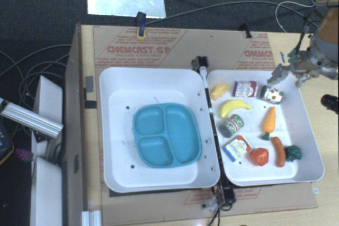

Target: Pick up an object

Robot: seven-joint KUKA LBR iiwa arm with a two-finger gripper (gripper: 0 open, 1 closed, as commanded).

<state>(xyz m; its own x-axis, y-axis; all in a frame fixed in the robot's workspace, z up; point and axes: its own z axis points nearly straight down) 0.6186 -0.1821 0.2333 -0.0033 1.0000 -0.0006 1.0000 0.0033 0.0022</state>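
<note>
The right bin (307,129) holds several toy foods. Among them are a banana (234,107), a green can (232,125), a carrot (269,119), a red-and-white can (245,88), a small white cup (271,95), a carton (237,147), a tomato (259,156) and broccoli (293,153). My gripper (290,77) hangs over the bin's far right corner, just above and right of the white cup. Its two fingers are spread open with nothing between them.
The left bin (114,114) bears a blue divided plate (166,134). A black clip (201,64) sits where the two bins meet at the back. Cables run across the dark floor behind the bench. A yellow lemon-like piece (219,91) lies near the divider.
</note>
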